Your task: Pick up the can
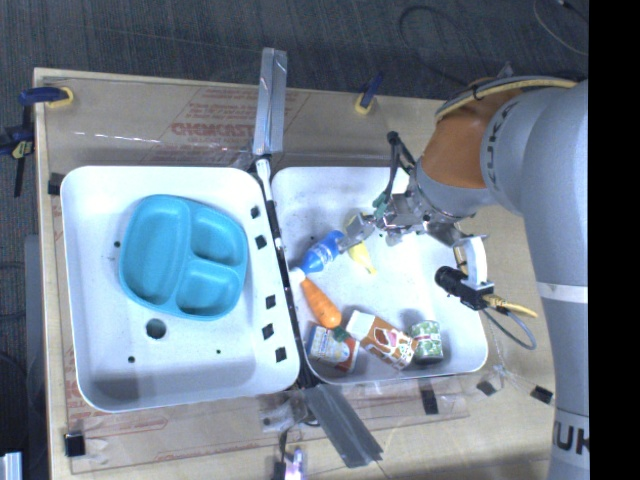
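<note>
Nothing lifted yet: can (427,340) lying by the right bin's (330,174) near wall, apart from gripper (368,224) beside blue bottle (322,252); grip state impossible to tell.

White letters "KU" stand on the arm (560,268); red print on the bench (215,123) is unreadable

Bulky grey arm (555,168) with an orange band (455,153), black cabling and white lettering.
</note>
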Controlling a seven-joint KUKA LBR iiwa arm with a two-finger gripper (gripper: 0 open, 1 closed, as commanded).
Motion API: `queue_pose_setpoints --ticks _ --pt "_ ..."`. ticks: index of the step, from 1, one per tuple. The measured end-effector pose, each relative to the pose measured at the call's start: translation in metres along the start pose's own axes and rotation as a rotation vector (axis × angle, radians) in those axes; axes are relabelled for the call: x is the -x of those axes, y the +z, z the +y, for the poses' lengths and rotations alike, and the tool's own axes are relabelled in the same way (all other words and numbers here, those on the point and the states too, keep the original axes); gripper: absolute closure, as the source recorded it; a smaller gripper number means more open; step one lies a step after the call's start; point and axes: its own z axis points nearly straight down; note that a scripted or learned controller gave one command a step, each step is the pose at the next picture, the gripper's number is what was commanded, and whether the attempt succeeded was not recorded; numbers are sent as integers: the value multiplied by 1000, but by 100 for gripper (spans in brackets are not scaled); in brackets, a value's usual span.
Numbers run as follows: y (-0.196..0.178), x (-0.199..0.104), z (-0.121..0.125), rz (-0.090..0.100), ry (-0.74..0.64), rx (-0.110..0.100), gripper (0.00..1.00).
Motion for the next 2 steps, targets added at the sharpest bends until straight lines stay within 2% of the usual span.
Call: queue_pose_setpoints --ticks 1,2 --pt "30 7 -74 3 -45 -2 0" --pt "0 3 -117 3 -101 0 0"
